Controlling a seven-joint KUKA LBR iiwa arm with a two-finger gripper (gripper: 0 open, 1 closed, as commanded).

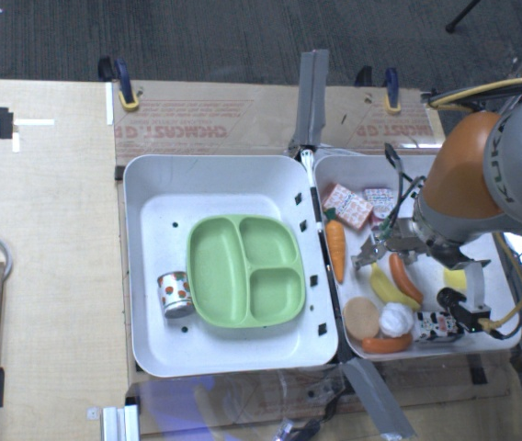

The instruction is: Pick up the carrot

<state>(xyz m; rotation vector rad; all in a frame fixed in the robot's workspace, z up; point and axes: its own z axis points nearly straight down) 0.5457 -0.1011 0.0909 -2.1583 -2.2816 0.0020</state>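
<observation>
The carrot (335, 249), orange with a green top, lies lengthwise along the left wall of the right bin (327, 168), its green end pointing to the back. My gripper (369, 252) hangs over the middle of that bin, just right of the carrot and apart from it. Its fingers stand open with nothing between them. The grey arm with its orange band (463, 168) reaches in from the right and hides part of the bin's right side.
Close around the gripper lie a yellow banana (385, 288), a red-orange sausage-like piece (406, 279), a white ball (395, 320), a tan disc (363, 318) and pink boxes (348, 207). The left bin (141, 246) holds a green divided plate (245, 269) and a spotted can (175, 294).
</observation>
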